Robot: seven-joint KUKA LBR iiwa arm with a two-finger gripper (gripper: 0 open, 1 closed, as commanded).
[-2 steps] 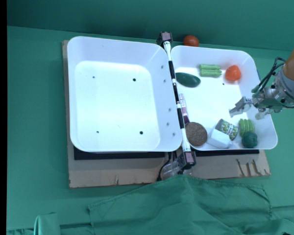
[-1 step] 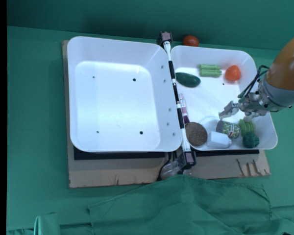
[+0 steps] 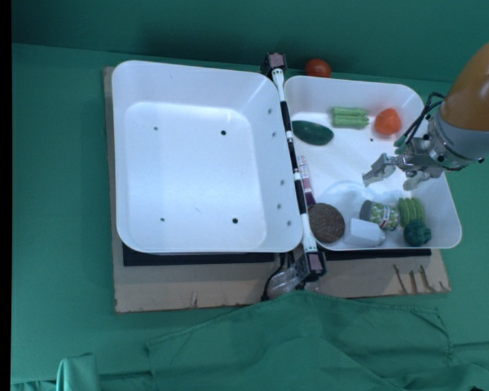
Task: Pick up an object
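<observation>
My claw [image 3: 389,169] hung over the right bin [image 3: 440,198], above its bare middle, with nothing between the fingers. The fingers stood apart, as best I could make out, pointing toward the divider side of that bin. So I judged the pick as not yet done: no object was lifted, none was touched, and the whole grasp was still ahead of me.

The candidates all lay in the right bin around my claw. Toward the bin's far wall sat a green ridged piece [image 3: 350,117] and, beside it, an orange ball [image 3: 387,121]. A dark green oval [image 3: 312,132] lay near the bin's far left corner. Along the bin's near wall I had a brown disc [image 3: 327,222], a small jar [image 3: 381,214], a white block [image 3: 365,231], a light green ridged thing [image 3: 411,211] and a dark green lump [image 3: 416,234]. A clear dome [image 3: 342,195] seemed to sit just below my claw, between it and the disc, though it was faint against the white. A red ball [image 3: 316,68] rested outside the bin, on the desk [image 3: 65,177] past its far wall.

The left bin [image 3: 134,84] held nothing I needed. What remained, by my reckoning: choose one item, come down on it, close, and lift. The near-wall cluster was crowded, so a grab there risked catching a neighbour.
</observation>
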